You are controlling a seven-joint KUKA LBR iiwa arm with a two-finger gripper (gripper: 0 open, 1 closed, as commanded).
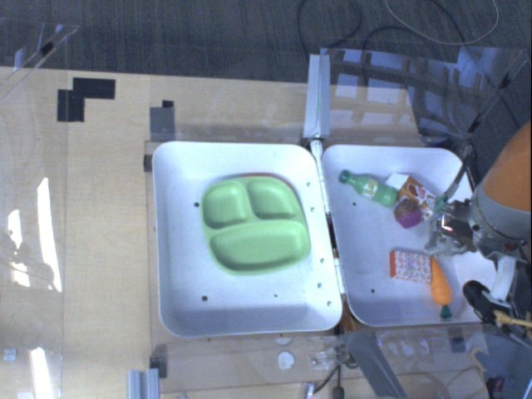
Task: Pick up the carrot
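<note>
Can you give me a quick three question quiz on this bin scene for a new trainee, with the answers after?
1. True or false: the carrot lies in the same bin as the green divided plate.
2. What lies just left of the carrot? A) green bottle B) small patterned box C) purple item
3. Fill in: the gripper is over the ____ bin.

Key: 1 false, it lies in the right bin. 2 B. 3 right.
</note>
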